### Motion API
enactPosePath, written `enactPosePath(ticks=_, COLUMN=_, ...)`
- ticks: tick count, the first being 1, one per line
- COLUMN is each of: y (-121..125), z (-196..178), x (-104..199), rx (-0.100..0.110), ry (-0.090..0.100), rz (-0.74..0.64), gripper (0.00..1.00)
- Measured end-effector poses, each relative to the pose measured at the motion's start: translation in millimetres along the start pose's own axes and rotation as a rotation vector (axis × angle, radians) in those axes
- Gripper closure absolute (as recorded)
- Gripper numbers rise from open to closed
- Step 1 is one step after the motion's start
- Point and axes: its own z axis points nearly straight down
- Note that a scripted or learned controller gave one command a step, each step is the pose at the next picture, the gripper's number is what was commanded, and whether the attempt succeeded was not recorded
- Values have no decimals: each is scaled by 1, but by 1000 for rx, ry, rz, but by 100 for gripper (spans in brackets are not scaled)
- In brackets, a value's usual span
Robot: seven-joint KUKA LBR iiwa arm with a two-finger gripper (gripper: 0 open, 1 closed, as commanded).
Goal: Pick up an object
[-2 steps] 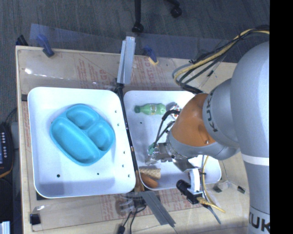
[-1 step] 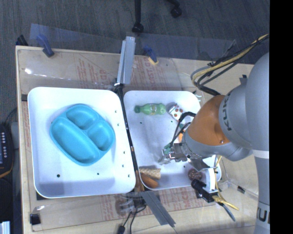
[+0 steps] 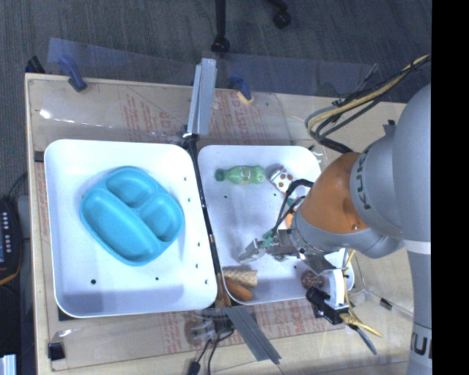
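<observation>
Two white bins [image 3: 73,293]: one blue tray [image 3: 132,212], one green bottle [image 3: 240,175].

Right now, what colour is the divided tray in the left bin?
Light blue; the divided tray shows clearly in the camera view.

Bench fittings and floor around the two white bins

A grey metal bar [image 3: 201,95] is standing at the back where the bins meet, blue clamps [image 3: 72,73] are gripping the clear sheet [image 3: 132,69] along the far edge of the wooden bench [image 3: 33,110], yellow and black cables [image 3: 359,102] are looping at the right, and dark carpet [image 3: 132,22] is showing beyond.
</observation>
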Motion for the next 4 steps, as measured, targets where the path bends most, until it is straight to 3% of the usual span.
enactPosePath(ticks=1, y=-4, z=-1, x=53, rx=-2, ry=-10, rz=4, gripper=0)
enactPosePath(ticks=2, y=-4, z=-9, x=55, rx=3, ry=-4, rz=-1, gripper=100)
enactPosePath(ticks=3, y=-3, z=0, x=-19, rx=0, ry=0, rz=0, gripper=100)
enactPosePath(ticks=4, y=-3, z=0, x=-19, rx=0, ry=0, rz=0, gripper=0)
